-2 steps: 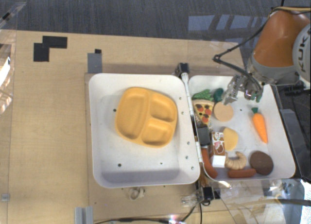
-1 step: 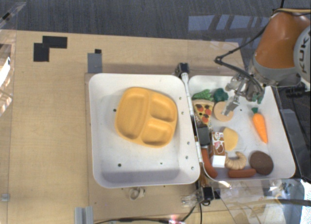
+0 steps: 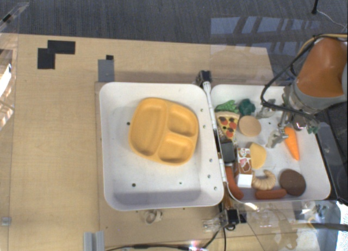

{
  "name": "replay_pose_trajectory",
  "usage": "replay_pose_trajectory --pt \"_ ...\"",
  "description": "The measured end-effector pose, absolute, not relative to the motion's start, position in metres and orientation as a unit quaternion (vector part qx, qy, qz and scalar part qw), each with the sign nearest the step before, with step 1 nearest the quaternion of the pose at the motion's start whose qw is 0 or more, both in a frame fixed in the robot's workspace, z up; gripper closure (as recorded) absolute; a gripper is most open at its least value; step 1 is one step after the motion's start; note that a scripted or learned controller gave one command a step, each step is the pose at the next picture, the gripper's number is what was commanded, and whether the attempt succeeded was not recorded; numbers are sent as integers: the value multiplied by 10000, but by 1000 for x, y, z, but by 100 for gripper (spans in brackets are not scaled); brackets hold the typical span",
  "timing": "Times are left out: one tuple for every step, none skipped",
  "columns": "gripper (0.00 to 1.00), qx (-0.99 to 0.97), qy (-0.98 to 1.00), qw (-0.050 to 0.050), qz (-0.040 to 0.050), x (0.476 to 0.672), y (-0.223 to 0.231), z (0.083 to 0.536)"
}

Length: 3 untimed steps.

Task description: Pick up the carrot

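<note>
Right bin [image 3: 324, 182], carrot [image 3: 292, 142] just beside hand [image 3: 283, 131]

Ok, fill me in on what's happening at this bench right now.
A grey arm with an orange band reaches in over the right bin, which holds toy foods. Its gripper sits low by the carrot, which lies near the bin's right side. Whether the carrot is actually between the fingers can't be told from this angle. A pizza slice, a sausage and a brown round piece lie nearby. The left bin holds a yellow divided plate.
</note>
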<state>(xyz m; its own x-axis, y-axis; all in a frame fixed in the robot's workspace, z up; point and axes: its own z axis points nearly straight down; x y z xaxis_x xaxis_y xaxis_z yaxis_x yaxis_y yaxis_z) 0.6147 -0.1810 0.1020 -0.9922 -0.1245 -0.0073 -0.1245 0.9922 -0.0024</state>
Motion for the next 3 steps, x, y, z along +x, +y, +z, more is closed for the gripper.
replay_pose_trajectory --pt "0 -274 9996 77 -8 580 -202 89" --pt "100 -284 9995 134 -18 585 -201 104" --pt "100 -2741 9617 87 -39 616 -206 90"
